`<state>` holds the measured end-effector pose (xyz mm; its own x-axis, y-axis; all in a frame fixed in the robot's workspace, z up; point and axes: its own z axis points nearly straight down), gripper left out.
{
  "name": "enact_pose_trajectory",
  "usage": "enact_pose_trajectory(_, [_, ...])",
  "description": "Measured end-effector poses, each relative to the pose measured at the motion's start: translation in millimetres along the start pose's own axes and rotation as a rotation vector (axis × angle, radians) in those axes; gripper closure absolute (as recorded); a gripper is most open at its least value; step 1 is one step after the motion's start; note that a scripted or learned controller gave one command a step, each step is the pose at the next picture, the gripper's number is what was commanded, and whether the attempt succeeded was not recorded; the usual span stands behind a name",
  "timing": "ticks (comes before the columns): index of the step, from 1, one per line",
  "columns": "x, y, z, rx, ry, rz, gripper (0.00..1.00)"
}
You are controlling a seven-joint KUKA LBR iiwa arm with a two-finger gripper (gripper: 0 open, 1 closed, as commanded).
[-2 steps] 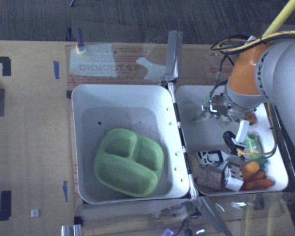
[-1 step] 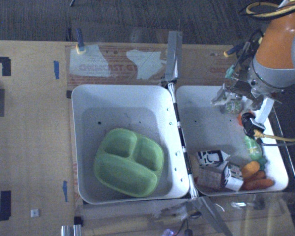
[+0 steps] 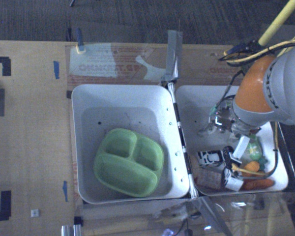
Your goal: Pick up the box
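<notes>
In the right bin (image 3: pixel 191 102), a small black-and-white patterned box (image 3: pixel 210 157) lies near the front, with a flat brown box (image 3: pixel 209 178) just in front of it. My gripper (image 3: pixel 215 123) hangs low over the bin's middle, under the arm's orange band (image 3: pixel 253 95). It is behind the patterned box and apart from it. Nothing shows in its grasp.
Beside the boxes lie a white cylinder (image 3: pixel 233 183), a carrot (image 3: pixel 258 184), a small orange piece (image 3: pixel 251 166) and a greenish packet (image 3: pixel 254 149). The left bin (image 3: pixel 88 102) holds a green divided plate (image 3: pixel 129 162). A yellow pole (image 3: pixel 280 16) and cables cross the back right.
</notes>
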<state>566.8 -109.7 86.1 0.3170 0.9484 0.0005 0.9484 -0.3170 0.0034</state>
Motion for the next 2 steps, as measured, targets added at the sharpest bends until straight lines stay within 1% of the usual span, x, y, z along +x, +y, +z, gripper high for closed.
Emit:
enact_pose_trajectory(1, [87.5, 35.7, -98.6, 0.004, -0.002, 0.317, 0.00])
enact_pose_trajectory(2, [145.5, -61.3, -98.0, 0.008, -0.002, 0.343, 0.00])
